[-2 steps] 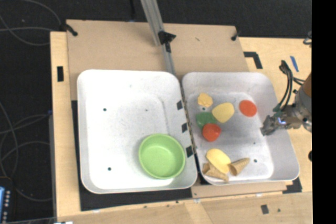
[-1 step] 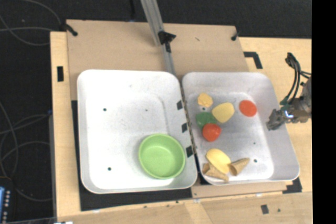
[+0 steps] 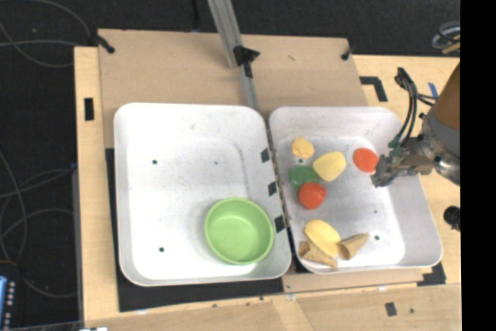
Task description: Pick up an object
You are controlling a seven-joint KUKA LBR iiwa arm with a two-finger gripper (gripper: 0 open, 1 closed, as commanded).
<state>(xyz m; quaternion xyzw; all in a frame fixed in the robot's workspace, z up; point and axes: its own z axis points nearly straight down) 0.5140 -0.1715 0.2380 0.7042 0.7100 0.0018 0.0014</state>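
The right bin (image 3: 403, 236) holds several small items: a yellow piece (image 3: 302, 147), a larger yellow fruit (image 3: 330, 165), a green piece (image 3: 301, 175), a red ball (image 3: 312, 195), an orange-red ball (image 3: 365, 160), a yellow item (image 3: 321, 235) and tan cone-like pieces (image 3: 353, 245) near the front. My gripper (image 3: 385, 171) hangs over the right part of this bin, just right of and slightly below the orange-red ball. Nothing shows between its fingers.
The left bin (image 3: 155, 143) holds a green bowl (image 3: 239, 230) at its front right. A slanted metal pole (image 3: 221, 4) rises from the back of the bench. Cables lie on the dark floor at left.
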